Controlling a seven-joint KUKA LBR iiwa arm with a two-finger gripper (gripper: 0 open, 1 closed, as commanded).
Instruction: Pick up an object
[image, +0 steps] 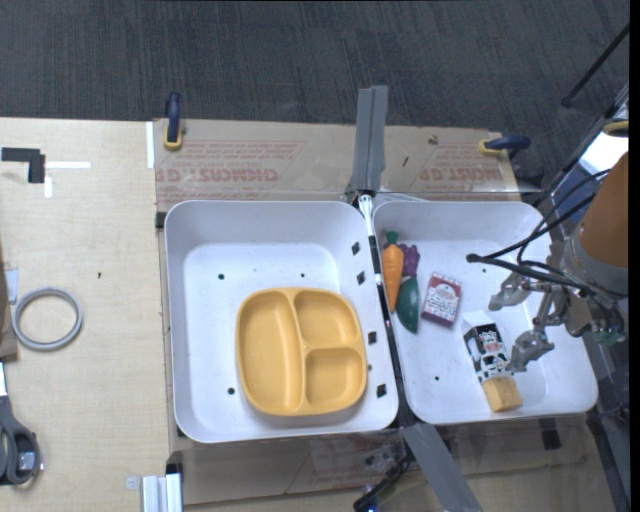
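Objects for picking are all lying in the right bin (560, 395): a carrot (393, 264), a green vegetable (408, 303), a small red box (441, 299), a black-and-white item (486, 349) and a tan block (503, 394) just beside it. The yellow divided plate (300, 350) is sitting in the left bin (200, 300). As I am judging it, nothing is lifted yet, so the whole grasp is remaining. The tool (530, 325) is hanging over the right part of this bin, near the black-and-white item, with fingers spread apart and nothing between them. Whether one finger is touching the item, I cannot tell.
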